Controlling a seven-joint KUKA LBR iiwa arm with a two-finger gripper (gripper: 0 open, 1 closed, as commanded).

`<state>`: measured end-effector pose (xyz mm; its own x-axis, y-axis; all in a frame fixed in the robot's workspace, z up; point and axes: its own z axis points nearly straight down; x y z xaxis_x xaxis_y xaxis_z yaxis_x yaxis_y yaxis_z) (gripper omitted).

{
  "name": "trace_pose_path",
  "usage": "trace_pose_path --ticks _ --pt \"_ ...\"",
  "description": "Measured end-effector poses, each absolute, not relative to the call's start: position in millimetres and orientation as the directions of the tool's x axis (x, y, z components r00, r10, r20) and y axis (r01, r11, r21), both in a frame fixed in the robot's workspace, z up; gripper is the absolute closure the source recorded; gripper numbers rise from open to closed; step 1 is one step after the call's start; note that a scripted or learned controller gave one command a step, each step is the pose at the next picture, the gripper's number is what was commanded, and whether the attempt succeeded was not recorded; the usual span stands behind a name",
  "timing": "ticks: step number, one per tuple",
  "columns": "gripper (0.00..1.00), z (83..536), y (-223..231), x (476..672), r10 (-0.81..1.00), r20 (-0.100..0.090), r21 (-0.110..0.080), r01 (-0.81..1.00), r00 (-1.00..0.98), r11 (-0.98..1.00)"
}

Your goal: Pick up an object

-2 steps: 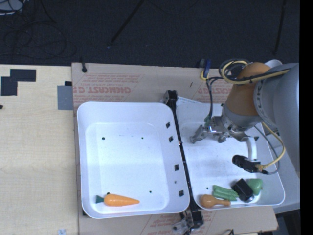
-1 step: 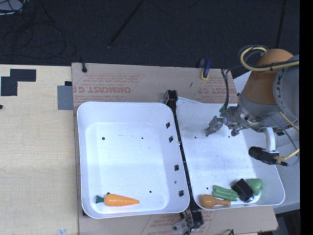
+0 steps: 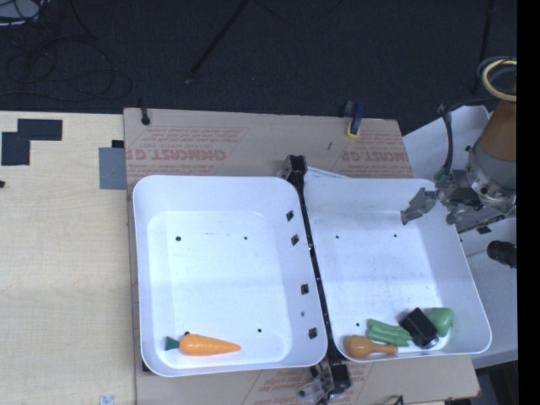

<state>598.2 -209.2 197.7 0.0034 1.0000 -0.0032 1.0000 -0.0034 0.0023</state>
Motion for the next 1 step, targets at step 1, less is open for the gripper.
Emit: trace_pose_path --ticks 1 --pt "0.00 81.2 -118.8 644.3 1.000 0.004 -0.004 1.000 -0.008 0.008"
